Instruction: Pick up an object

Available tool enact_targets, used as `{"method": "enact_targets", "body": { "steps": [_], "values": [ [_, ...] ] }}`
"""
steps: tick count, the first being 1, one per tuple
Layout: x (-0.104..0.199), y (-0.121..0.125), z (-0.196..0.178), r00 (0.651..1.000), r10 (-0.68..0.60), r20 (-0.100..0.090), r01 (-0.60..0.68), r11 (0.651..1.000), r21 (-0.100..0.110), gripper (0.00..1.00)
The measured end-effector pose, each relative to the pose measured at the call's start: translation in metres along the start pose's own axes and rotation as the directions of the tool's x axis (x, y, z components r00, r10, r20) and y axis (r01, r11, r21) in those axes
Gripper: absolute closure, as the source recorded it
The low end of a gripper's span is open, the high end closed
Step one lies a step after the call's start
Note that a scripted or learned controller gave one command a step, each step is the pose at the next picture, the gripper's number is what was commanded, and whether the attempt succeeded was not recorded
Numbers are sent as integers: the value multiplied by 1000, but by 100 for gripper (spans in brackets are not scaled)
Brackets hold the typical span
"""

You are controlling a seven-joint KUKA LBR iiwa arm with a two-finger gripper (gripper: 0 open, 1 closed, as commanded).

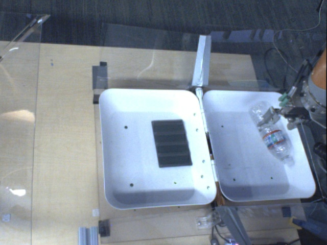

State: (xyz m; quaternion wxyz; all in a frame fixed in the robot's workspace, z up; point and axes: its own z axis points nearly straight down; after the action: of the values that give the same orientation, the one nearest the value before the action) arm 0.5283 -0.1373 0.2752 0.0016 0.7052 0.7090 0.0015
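A clear plastic bottle (275,139) with a coloured label lies on its side near the right wall of the right bin (240,185). In the middle of the left bin (122,182) lies a flat dark ribbed block (171,143). My gripper (280,120) reaches in from the right edge and hovers over the upper end of the bottle. Its two fingers stand apart, one to the left (269,117) and one to the right (293,122), open with nothing held between them. The bottle rests on the bin floor.
A metal divider post (201,65) rises behind the seam between the two bins. Clear panels stand around the wooden bench (56,137). Cables hang at the far right behind the arm.
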Motion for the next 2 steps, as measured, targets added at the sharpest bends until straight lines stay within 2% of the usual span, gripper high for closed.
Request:
{"method": "enact_targets", "body": {
  "steps": [1,2],
  "values": [
    [-40,34,93,1000,-4,0,4,1000,2,0],
    [-69,68,188,999,-41,3,41,999,-6,0]
  ]
}}
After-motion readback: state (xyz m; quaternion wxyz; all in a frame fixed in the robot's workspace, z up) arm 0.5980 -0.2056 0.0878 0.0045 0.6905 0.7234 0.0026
